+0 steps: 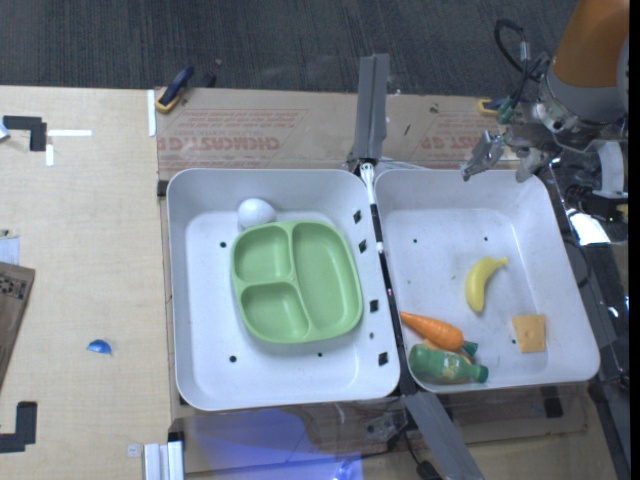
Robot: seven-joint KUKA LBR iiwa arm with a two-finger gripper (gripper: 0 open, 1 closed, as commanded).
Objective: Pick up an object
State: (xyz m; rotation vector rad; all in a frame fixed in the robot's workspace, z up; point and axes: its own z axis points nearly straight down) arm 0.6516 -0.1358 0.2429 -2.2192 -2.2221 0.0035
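The gripper (497, 151) hangs at the back rim of the right-hand shallow white plastic bin (565, 243), near that bin's far corner, and carries nothing; whether it is released or clenched cannot be told from this angle, as the metal parts there are small and seen edge-on. The step in hand looks like the approach: no object has been reached yet, and the pick is still to be made.

The grey arm with its orange band (592, 30) comes in from the upper right, the wrist bent down and leftward so that the gripper points toward the bin's back wall, with dark cables looping beside it.

Well apart from the gripper, toward the front of the same bin, lie the candidates. A curved yellow toy banana (482, 281) sits alone near the middle and is the nearest. An orange toy carrot (432, 329) lies at the front left, touching or just beside a green rounded object (447, 365) in the corner. A small tan cube-like block (529, 332) rests toward the front right.

The next move probably calls for travelling forward over the bin and descending on one item; the banana, standing clear of its neighbours, seems the easiest grasp.

The left-hand white bin (195, 298) holds a pale green three-compartment plastic tray (296, 280) and a small white ball (256, 211) at its back edge.
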